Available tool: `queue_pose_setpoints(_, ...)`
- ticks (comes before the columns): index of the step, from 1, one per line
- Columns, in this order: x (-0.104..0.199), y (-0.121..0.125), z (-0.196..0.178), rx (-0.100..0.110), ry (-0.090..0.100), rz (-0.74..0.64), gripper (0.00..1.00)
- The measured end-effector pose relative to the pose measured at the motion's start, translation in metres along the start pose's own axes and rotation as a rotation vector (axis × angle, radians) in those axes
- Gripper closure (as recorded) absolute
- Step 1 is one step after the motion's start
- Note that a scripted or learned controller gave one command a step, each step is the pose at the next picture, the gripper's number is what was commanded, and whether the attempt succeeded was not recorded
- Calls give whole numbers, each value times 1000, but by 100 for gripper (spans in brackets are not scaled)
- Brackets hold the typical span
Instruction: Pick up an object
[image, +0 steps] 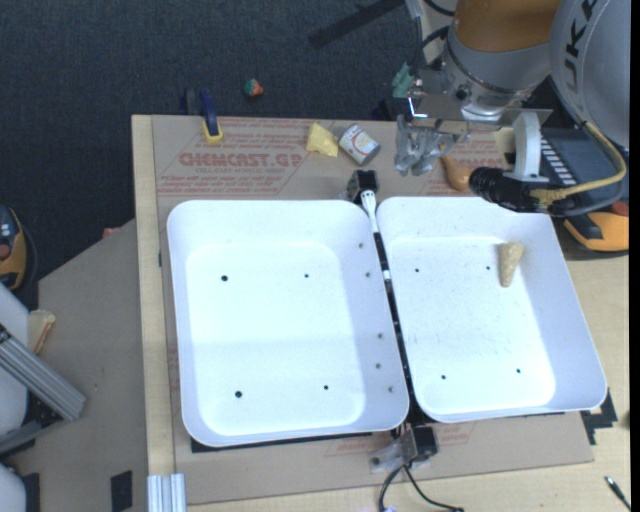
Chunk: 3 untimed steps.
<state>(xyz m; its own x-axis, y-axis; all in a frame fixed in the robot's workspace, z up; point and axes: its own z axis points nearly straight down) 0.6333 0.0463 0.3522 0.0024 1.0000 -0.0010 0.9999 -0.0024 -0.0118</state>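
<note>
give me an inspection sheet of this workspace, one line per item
surface: brown board with red lettering, bearing the left bin and the right bin side by side
job's things: one tan piece lying in the right bin near its far right corner
clutter: on the board behind the bins, a yellow chunk, a small grey box, an orange piece and a blue and yellow clip
grippers: gripper above the board behind the right bin, nothing seen between its fingers
cables: black cable trailing off the near edge
surroundings: dark carpet with a small red and green item
</note>
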Motion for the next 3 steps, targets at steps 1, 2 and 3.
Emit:
queue_pose_setpoints(1,-90,-18,-20,-11,-3,7,100)
queue_pose_setpoints(2,5,-56,68,1,4,-10,100)
queue_pose_setpoints(3,12,-60,-129,-34,4,-5,100)
